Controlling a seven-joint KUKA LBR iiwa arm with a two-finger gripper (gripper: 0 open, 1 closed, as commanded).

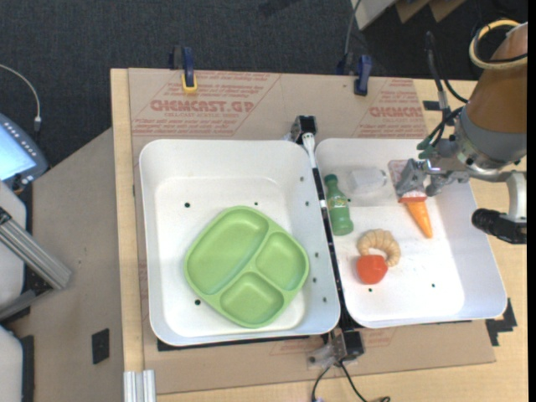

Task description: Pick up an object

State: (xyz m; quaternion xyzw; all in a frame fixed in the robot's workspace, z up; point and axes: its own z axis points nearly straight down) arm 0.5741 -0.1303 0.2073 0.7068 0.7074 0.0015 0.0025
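Observation:
My gripper (416, 181) hangs over the right bin (469, 300), directly above the wide upper end of an orange carrot (421, 216). The carrot points down and toward the front of the bin. Whether the gripper touches the carrot is hidden by the wrist. A green bottle (338, 205) lies along the bin's left wall. A clear plastic piece (366, 181) sits just left of the gripper. In front of these lie a tan croissant (379, 242) and, touching it, a red tomato (373, 270).
The left bin (159, 224) holds a green divided plate (246, 265). The arm's grey and orange body (498, 107) fills the space above the right bin's back right corner. A black fitting (494, 222) sticks out at the bin's right wall.

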